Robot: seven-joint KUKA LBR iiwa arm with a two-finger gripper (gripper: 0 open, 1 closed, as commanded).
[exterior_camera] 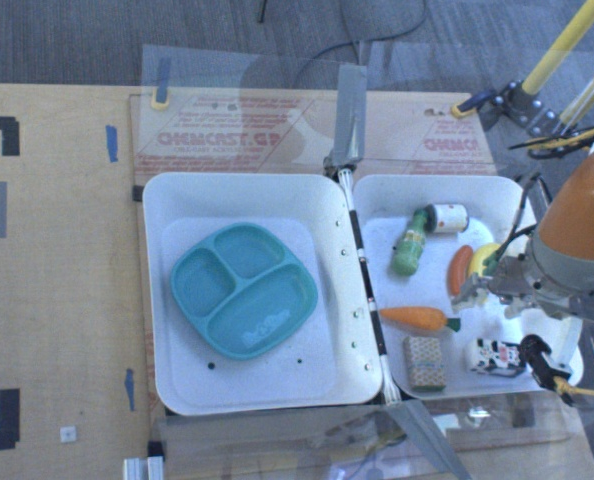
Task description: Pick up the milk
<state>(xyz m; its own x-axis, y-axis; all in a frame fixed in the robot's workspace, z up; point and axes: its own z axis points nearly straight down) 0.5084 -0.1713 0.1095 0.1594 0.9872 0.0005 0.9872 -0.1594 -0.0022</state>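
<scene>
At the right edge of the frame the arm [577, 238] is cut off. It hides part of the yellow item [484, 257] and the tool's fingers. The milk [494, 356] carton's print is too small to read.

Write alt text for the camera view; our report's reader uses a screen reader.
A grey and orange robot arm reaches over the right bin, which holds a cow-patterned milk carton, carrot, green bottle and other small items. The left bin holds a teal divided plate.
</scene>
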